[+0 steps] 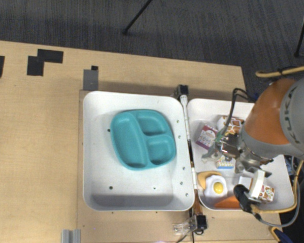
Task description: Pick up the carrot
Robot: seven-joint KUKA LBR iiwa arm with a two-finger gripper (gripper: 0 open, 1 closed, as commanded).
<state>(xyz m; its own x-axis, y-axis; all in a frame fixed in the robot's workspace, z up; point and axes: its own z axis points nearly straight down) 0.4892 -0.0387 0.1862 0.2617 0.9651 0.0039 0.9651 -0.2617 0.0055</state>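
Hovering my gripper (226,147) at lower right, jaw state unclear, I am judging the carrot (228,202) light, stiff; gripping mid-body.

A robotics lab: wooden bench (33,153), 2 white bins (95,191), tripod legs (140,13) on carpet.

Wooden bench (33,153); dark grey carpet floor (96,14) beyond.
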